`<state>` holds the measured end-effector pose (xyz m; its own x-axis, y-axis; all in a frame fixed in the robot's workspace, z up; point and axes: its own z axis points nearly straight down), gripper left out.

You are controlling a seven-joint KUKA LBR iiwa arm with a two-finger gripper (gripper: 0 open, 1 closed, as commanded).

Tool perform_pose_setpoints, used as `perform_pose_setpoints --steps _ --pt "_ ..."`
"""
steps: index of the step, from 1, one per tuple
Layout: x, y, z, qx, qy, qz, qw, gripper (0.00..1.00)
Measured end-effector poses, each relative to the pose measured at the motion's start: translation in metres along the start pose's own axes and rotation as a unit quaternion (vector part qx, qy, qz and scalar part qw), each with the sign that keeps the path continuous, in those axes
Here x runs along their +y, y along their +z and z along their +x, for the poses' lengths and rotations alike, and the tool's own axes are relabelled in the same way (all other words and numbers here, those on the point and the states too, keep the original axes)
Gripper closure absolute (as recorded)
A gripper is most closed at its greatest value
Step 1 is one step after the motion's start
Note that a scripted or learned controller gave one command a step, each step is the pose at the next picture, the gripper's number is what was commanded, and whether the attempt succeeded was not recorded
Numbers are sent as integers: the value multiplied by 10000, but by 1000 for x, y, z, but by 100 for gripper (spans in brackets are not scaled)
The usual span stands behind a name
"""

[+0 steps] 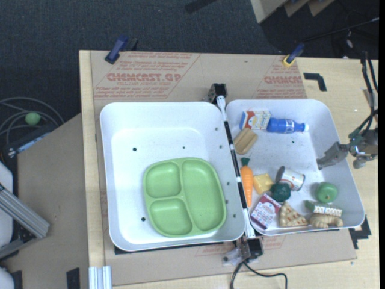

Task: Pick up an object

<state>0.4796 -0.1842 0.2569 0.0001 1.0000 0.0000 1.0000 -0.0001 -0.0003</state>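
The left bin point(120, 179) holds a green divided plate point(182, 196); the right bin point(325, 116) holds toy foods. The claw point(332, 155), grip state unclear, hangs just above a green apple point(326, 192).

A: Where does the camera sit?
B: Fixed above the bench point(180, 71), looking down at a slant, far enough back to take in both white bins point(114, 161) side by side.

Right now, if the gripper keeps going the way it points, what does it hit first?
The gripper points left into the right bin. Straight on, the first thing looks like the small can, with bare bin floor before it. Depth is unclear from above, so it might pass over the can.
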Motion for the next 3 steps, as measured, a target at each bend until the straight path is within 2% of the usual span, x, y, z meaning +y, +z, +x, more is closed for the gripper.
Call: perform_pose_setpoints --steps 1,2,3 --pt "84 43 -26 -6 -5 -8 10000 0" --pt "125 77 65 14 -14 6 10000 0" --pt "73 132 24 -3 7 12 10000 0"
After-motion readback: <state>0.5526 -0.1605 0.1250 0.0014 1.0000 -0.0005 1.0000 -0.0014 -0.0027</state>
